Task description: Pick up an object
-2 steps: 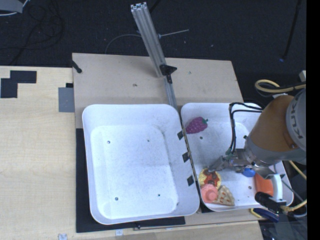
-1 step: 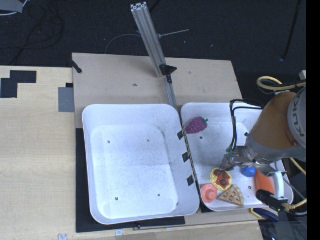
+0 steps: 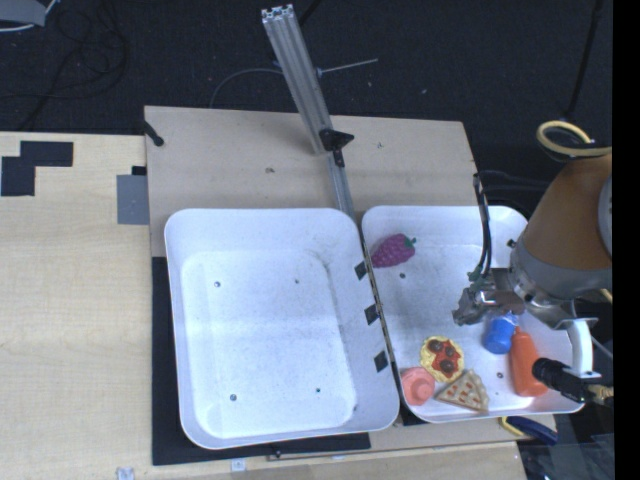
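Observation:
The right bin point(image 3: 440, 230) holds several toy foods. A purple grape bunch point(image 3: 392, 251) lies near its far left. A round pizza-like piece point(image 3: 442, 356), a pink round piece point(image 3: 417, 385) and a waffle wedge point(image 3: 462, 393) sit at the front. A blue object point(image 3: 499, 334) and an orange bottle-shaped object point(image 3: 524, 362) lie at the front right. My gripper point(image 3: 478, 306) hangs low over the bin's right side, just left of and above the blue object, with the arm's orange band point(image 3: 570, 218) above it.
The left bin point(image 3: 200, 238) sits beside the right one, with black clips point(image 3: 372, 313) along the shared rim. A metal strut point(image 3: 300, 73) rises behind the bins. A yellow and blue tool point(image 3: 528, 428) lies off the bin's front right corner.

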You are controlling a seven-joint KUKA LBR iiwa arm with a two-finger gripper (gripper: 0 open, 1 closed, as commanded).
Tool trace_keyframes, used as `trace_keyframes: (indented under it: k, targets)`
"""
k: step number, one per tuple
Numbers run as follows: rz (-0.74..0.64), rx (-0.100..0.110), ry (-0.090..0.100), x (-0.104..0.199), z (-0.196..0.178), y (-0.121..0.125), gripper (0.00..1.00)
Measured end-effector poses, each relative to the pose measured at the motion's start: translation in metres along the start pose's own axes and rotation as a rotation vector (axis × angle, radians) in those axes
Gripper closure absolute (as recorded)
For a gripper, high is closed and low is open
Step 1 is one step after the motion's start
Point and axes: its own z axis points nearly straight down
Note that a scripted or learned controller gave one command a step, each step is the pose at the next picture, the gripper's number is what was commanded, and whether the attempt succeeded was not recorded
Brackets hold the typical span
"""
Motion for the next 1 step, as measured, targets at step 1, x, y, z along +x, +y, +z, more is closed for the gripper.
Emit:
trace_keyframes:
  k: [1]
  targets:
    - [0.000, 0.000, 0.000, 0.0062, -0.0519, 0.0091, 1.00]
